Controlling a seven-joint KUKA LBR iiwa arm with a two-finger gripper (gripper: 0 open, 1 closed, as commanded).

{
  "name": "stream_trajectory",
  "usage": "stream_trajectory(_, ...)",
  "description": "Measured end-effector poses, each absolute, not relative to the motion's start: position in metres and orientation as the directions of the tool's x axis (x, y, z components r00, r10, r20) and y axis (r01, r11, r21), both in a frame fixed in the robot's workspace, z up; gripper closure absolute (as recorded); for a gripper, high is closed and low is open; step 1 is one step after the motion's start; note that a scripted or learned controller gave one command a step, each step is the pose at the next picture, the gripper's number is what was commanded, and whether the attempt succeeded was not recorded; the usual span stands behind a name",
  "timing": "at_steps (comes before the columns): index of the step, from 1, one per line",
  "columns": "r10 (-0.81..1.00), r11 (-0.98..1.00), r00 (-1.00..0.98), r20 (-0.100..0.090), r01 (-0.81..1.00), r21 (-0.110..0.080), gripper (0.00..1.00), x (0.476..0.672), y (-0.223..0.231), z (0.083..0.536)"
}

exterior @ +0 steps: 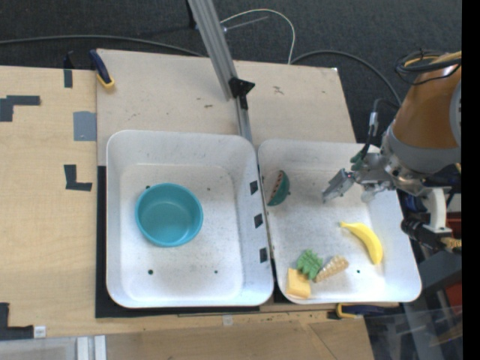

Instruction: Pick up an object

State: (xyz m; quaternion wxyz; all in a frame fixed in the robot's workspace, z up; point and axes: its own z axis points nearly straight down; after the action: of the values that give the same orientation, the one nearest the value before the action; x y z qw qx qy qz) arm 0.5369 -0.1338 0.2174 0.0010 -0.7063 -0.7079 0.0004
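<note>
From the left, we see a teal bowl (169,214) alone in the left bin (120,201), while the green piece (279,188), yellow block (298,285) and banana (365,241) lie in the right bin (405,276). Our hand (337,187) hangs above the banana with nothing between its parted fingers, so we judge the whole pick is still to do.

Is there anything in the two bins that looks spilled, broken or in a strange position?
Nothing looks spilled or broken. The blue bowl stands upright in the left bin. In the right bin, the banana and a few small items lie loose, one green piece resting against the left wall.
</note>
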Motion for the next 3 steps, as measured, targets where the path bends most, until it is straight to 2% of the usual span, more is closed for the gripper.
stream_trajectory(1, 1.000, 0.002, -0.002, 0.001, 1.000, -0.002, 0.00, 0.537, -0.134, 0.217)
stream_trajectory(3, 1.000, 0.001, -0.001, 0.001, 1.000, -0.008, 0.00, 0.523, -0.122, 0.111)
